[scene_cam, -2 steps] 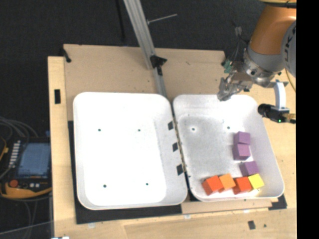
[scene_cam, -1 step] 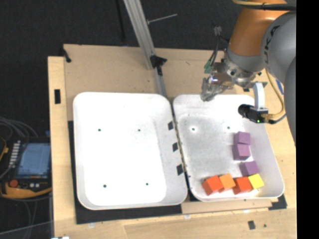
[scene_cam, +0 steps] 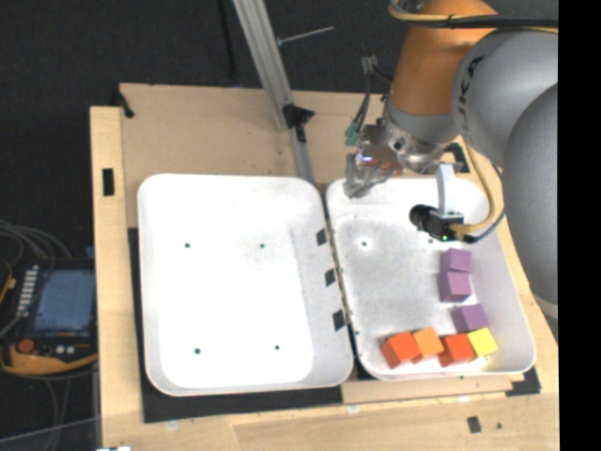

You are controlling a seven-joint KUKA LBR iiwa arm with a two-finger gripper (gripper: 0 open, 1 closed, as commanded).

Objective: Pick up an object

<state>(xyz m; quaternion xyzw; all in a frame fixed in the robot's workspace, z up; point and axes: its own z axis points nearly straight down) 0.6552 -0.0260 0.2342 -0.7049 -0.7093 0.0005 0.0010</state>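
Several small blocks lie in the right bin [scene_cam: 376,252]. Two purple blocks [scene_cam: 456,273] sit by its right wall, with a third purple block [scene_cam: 467,317] just below them. Along the front wall runs a row: a red-orange block [scene_cam: 402,349], an orange block [scene_cam: 427,342], another red-orange block [scene_cam: 457,349] and a yellow block [scene_cam: 483,342]. My gripper [scene_cam: 361,178] hangs over the far left corner of the right bin, well away from all the blocks. Nothing shows in it.
The left bin [scene_cam: 225,280] lies beside the right one, with small black clips [scene_cam: 331,276] along the seam between them. A slanted metal pole [scene_cam: 272,64] rises behind the bins. A black cable connector [scene_cam: 434,220] hangs from the wrist over the right bin.
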